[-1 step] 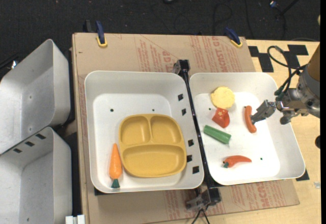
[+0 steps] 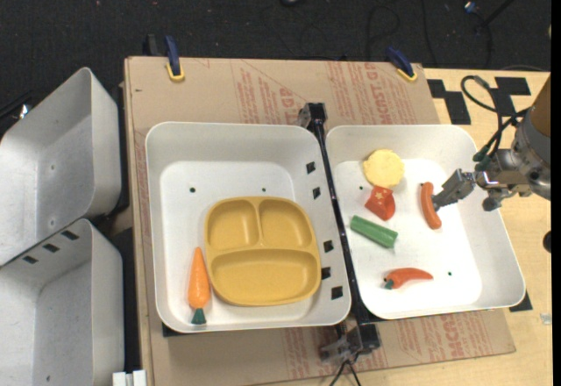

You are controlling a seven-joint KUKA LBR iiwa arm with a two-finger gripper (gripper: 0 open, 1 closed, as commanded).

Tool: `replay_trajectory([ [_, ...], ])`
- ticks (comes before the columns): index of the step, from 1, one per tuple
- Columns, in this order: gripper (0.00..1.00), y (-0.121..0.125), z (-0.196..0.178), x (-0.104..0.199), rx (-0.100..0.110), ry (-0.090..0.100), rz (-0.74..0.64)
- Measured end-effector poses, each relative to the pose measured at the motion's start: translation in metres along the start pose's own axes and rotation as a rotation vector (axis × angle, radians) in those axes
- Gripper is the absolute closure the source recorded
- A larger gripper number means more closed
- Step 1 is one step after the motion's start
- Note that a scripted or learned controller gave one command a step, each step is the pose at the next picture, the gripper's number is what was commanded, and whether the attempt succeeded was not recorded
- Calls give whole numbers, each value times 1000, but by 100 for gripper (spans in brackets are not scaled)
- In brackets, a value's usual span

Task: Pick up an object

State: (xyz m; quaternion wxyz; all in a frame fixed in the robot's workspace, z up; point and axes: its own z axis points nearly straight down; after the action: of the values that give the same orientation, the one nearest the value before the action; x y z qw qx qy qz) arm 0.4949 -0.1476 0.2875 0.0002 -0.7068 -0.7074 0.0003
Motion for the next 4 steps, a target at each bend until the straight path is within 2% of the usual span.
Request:
replay_trajectory([
  [1,0,10,56,-1,4,1,2],
  [3,0,5,143,-2,4,1,2],
  [4,100,6,131,-2,0,0,3],
])
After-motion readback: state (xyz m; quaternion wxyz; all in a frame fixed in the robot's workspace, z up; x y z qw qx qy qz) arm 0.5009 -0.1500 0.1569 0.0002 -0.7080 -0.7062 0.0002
